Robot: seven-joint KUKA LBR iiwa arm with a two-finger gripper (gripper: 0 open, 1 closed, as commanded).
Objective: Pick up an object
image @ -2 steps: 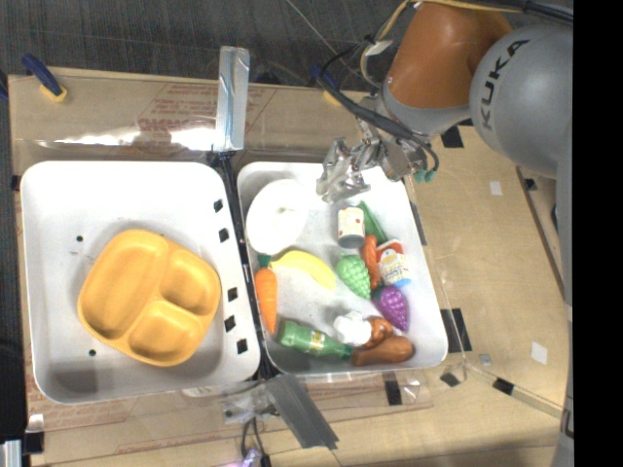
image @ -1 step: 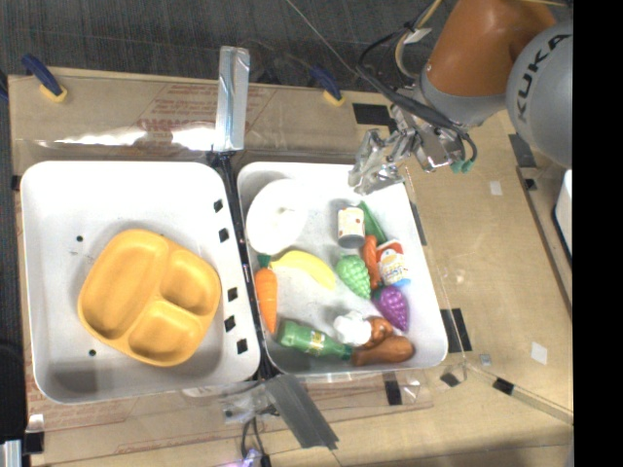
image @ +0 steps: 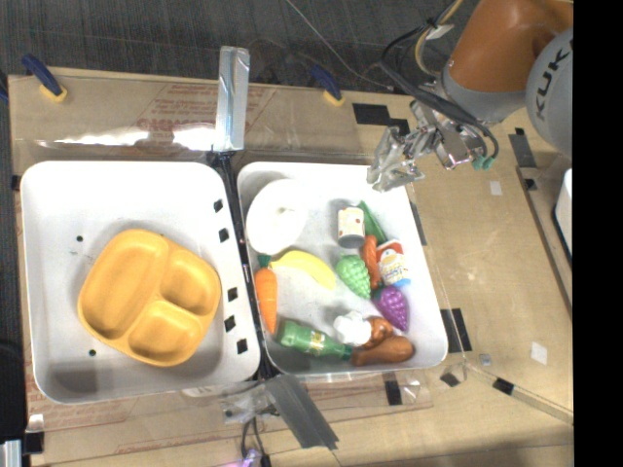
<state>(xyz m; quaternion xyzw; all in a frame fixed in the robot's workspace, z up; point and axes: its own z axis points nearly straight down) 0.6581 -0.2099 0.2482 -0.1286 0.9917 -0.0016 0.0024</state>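
Toys crowd the right bin (image: 428,290), and none is between the fingers. Take the white plate (image: 275,217) in that bin as the marker. Just below the plate lies the banana (image: 304,267), yellow and curved, its long axis running from beside the plate down toward the green corn cob (image: 354,275). Left of the banana, the orange carrot (image: 266,298) points straight down the bin's left wall. Below the carrot a green bottle (image: 311,340) lies on its side, its long axis running toward the brown sausage (image: 384,349). Purple grapes (image: 392,306) sit well to the plate's lower right, and a small can (image: 350,224) stands just right of the plate. Up and right of the plate, the gripper (image: 389,173) hovers over the bin's top right corner, fingers slightly parted on nothing, the grey arm with its orange band (image: 501,32) slanting away above it. The left bin (image: 39,261) carries a yellow divided tray (image: 148,295).
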